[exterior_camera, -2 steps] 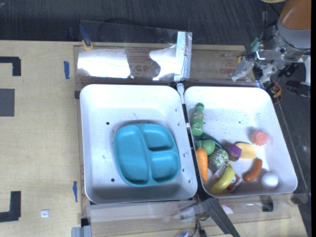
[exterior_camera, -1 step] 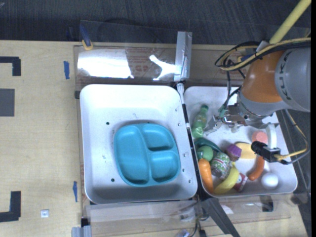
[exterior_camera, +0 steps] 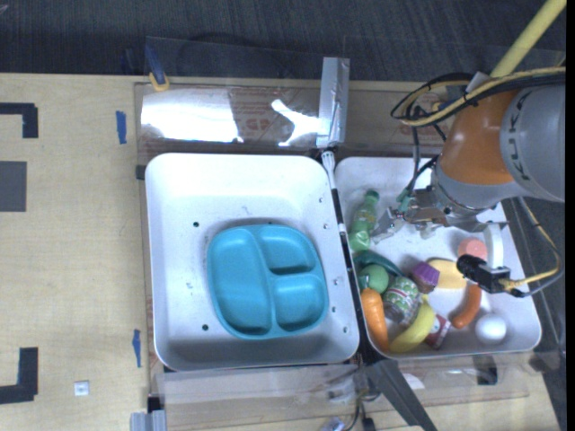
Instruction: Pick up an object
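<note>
The green bottle [exterior_camera: 364,220] lies along the left wall of the right bin [exterior_camera: 526,330], just beside the gripper [exterior_camera: 395,221]. Whether the gripper is spread or pressed together cannot be told. The descent is best centred across the bottle's narrow width. Below the bottle, a carrot [exterior_camera: 374,320] and a banana [exterior_camera: 415,329] are crowded together.

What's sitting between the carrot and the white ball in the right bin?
In the camera view, a banana and an orange sausage-shaped toy lie between the carrot and the white ball.
</note>
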Tool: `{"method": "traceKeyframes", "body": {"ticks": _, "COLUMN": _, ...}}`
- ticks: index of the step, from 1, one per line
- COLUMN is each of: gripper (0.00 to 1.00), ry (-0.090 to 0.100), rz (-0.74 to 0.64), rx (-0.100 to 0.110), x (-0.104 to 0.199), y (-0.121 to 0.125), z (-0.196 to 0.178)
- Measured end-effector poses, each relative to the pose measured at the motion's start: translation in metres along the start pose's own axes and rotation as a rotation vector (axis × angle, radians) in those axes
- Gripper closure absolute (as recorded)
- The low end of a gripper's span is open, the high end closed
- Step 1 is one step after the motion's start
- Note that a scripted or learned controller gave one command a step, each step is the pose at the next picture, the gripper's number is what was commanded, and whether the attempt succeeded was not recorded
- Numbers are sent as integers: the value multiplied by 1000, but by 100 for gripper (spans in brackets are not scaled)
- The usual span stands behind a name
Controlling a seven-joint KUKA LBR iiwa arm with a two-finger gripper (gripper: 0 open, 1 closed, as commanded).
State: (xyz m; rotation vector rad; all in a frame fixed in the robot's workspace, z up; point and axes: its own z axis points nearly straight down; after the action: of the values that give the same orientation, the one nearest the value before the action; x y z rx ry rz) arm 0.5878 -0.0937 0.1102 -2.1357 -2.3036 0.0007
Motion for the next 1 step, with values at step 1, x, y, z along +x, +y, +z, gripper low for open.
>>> {"method": "traceKeyframes", "body": {"ticks": 1, "gripper": 0, "ry": -1, "rz": 85, "rx": -6, "x": -32, "y": -54, "z": 23}}
